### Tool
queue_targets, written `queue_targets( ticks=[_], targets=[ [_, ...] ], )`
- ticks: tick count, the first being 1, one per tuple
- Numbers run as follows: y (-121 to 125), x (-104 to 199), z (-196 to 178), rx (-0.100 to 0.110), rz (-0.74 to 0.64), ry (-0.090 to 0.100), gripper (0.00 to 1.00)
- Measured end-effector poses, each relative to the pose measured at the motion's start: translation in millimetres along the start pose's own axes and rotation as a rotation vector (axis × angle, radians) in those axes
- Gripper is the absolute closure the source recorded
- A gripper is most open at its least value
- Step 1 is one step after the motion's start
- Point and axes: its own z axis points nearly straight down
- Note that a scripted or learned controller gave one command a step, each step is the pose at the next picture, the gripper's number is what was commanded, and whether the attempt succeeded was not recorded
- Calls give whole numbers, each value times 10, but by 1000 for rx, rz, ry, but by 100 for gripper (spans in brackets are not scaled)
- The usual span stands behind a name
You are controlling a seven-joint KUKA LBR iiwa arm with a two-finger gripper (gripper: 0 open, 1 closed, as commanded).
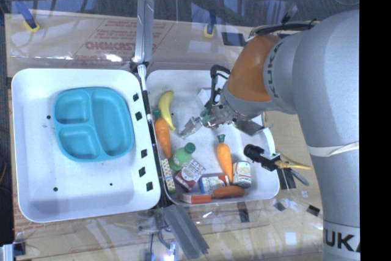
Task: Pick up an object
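On the worktop (73,40), the left bin (24,150) holds a blue tray (93,123); the hand (190,126) hangs over the right bin (183,79), near a banana (165,108), its grip impossible to tell.

I see the gripper (190,126) hovering low over the right bin (183,79), just beside a banana (165,107) and a carrot (162,136). A second carrot (225,157) lies nearer the bin's right wall. The left bin (24,150) holds a blue divided plate (93,123).
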Motion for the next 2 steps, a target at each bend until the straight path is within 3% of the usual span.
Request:
queue_targets(
  ticks=[1,2],
  targets=[
    [3,2,-100,1,-4,0,100],
    [375,607,-1246,-2,-57,-1,100]
  ],
)
